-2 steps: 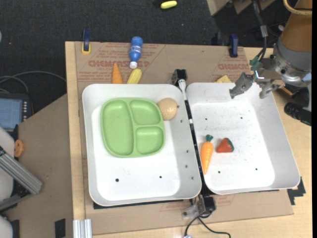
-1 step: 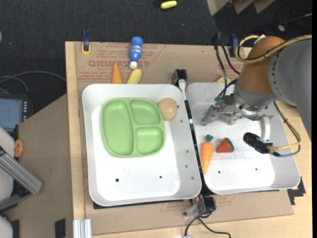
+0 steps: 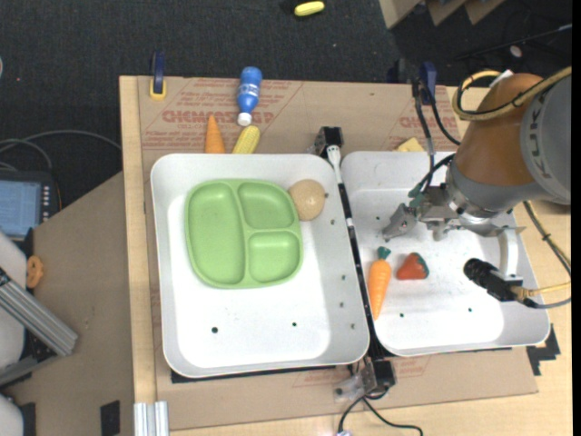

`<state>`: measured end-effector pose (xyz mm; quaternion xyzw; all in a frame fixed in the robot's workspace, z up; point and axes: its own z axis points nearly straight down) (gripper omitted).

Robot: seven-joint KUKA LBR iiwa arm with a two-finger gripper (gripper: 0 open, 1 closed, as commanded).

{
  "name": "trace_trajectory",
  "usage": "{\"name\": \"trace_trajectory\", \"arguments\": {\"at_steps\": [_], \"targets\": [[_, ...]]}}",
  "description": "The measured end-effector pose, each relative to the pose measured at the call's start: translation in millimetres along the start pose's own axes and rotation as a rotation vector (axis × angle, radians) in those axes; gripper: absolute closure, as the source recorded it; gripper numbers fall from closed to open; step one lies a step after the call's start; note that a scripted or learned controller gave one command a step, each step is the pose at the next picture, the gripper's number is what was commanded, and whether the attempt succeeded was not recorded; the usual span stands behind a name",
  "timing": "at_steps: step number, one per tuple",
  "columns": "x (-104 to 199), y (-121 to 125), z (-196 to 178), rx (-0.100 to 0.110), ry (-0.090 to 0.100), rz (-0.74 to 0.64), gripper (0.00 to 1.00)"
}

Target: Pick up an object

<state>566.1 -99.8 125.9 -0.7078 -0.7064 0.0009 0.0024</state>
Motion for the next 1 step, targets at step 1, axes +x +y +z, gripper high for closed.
{"name": "trace_trajectory", "arguments": {"at_steps": [1], "targets": [[-0.8,-33.0,43.6,0.002,0.000,0.000,0.00]]}}
